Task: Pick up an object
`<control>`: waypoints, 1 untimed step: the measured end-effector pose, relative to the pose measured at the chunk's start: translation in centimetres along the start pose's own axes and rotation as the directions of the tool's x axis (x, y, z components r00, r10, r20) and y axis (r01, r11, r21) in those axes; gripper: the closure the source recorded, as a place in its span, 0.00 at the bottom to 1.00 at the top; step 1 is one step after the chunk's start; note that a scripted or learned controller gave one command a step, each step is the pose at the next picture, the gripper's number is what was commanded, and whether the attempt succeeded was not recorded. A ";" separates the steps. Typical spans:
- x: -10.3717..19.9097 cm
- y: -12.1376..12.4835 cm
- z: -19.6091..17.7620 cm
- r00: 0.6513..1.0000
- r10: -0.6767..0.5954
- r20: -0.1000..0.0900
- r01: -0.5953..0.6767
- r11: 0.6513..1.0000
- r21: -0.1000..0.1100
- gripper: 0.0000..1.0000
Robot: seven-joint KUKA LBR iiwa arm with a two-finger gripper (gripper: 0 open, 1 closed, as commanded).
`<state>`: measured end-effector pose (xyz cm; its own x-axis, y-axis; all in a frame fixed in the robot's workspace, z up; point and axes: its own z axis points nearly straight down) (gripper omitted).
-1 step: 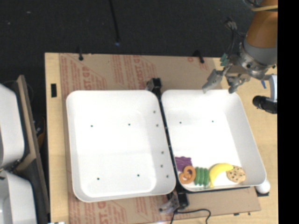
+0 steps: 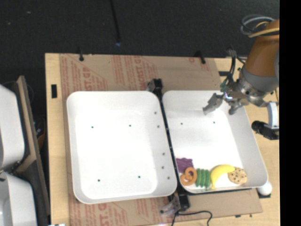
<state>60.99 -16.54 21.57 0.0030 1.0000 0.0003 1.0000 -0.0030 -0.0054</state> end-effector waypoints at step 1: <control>9.2 3.6 -0.2 0.997 0.073 0.000 -0.073 0.997 -0.006 0.00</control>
<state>64.59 -7.39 21.71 0.0764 0.9971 0.0001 0.9971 -0.0764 0.0006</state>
